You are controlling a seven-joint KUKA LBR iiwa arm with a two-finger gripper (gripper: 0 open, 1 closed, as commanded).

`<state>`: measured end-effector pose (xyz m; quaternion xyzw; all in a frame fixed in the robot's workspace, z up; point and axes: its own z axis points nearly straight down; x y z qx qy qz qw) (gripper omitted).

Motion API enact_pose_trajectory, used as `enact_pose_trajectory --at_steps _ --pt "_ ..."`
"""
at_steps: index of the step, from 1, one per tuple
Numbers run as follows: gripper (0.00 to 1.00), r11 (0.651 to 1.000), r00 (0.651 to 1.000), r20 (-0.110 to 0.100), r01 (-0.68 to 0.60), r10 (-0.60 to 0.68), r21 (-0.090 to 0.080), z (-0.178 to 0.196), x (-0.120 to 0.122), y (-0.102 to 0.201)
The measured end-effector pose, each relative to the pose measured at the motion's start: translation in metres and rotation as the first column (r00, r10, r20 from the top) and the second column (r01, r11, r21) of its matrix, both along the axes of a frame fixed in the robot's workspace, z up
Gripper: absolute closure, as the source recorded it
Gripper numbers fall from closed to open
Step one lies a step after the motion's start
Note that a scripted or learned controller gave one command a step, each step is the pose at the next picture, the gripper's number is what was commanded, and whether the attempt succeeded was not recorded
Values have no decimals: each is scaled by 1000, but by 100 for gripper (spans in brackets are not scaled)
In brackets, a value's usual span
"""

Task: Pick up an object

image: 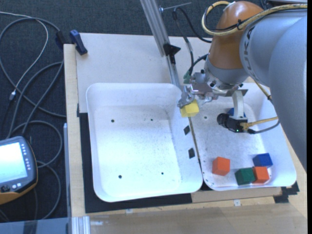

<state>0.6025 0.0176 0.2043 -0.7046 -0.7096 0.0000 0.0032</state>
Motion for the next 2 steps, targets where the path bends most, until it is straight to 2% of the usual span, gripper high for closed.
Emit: enact_pose_trajectory --at_steps 1,2 --pt "100 1000 1000 12 5 -5 -4 60 10 -6" --pt "100 1000 1000 -6 1 -1 -2 -9 2 54"
